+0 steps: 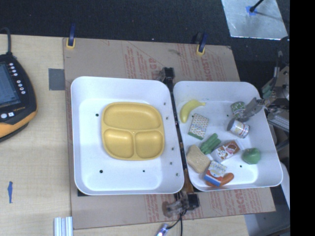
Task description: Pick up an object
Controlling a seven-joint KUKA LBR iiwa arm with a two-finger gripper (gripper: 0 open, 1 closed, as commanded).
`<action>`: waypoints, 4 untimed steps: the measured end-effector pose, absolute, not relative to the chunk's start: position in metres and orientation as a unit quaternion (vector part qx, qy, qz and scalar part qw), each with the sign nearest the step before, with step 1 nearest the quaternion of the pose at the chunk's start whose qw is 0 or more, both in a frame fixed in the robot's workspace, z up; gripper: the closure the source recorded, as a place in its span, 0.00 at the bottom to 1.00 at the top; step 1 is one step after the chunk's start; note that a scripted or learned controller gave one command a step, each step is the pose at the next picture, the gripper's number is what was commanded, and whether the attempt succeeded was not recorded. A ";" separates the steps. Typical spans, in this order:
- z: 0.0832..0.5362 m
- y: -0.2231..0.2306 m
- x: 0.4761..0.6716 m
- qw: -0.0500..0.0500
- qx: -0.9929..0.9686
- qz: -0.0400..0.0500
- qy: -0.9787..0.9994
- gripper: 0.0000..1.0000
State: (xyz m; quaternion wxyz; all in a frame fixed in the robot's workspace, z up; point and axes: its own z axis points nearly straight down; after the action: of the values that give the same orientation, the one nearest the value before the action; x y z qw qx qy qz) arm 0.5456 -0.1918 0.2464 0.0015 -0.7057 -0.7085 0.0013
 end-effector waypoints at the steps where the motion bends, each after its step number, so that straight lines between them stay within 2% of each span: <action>1: 0.094 -0.150 0.560 0.003 -0.705 0.003 -0.709 0.00; 2: 0.091 -0.105 0.512 0.002 -0.705 0.002 -0.709 0.00; 3: 0.102 -0.106 0.512 0.002 -0.704 0.003 -0.710 1.00; 4: 0.113 -0.137 0.480 0.002 -0.705 0.002 -0.709 1.00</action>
State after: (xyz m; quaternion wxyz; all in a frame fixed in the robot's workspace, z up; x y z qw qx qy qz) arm 0.4800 -0.1365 0.1131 0.0017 -0.7053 -0.7089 0.0015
